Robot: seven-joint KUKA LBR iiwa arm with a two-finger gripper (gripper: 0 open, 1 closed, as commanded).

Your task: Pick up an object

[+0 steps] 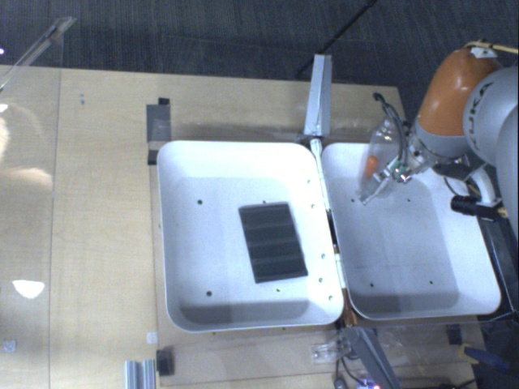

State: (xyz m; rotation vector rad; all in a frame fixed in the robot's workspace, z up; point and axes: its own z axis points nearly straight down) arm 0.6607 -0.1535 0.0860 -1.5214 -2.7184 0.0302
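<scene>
Pickup not yet made: the dark ribbed rectangular pad (pixel 273 242) lies flat in the left white bin (pixel 182 217); the end effector (pixel 381 177), its opening indiscernible, hangs over the right white bin (pixel 454 290).

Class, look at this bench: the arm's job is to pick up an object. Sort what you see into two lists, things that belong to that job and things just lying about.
Belongs to the job:
- dark ribbed rectangle lying in the left bin
- gripper, over the right bin near its far left corner

Just lying about:
- grey upright post behind the bins
- black block on the wooden bench
</scene>
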